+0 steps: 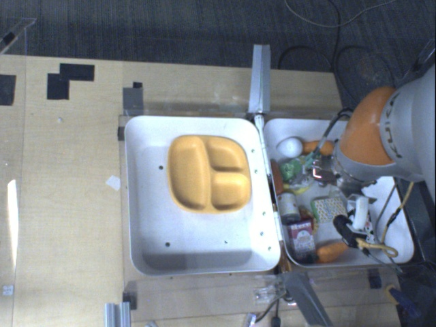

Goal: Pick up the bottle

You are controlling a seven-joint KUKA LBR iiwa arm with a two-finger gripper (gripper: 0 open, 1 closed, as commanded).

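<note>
The gripper (325,174) hangs low over the right bin (407,240), but whether its pincer is released or clenched cannot be told. The bottle (291,214) lies just below and left of it, a dark label on its lower part too small to read. Further left, the left bin (146,203) holds a yellow divided tray (208,173).

right bin (406,245) crowded with clutter, apparently little free room, arm (381,138) overhead

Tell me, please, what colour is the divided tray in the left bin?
The divided tray is yellow, seen best in the camera view.
</note>
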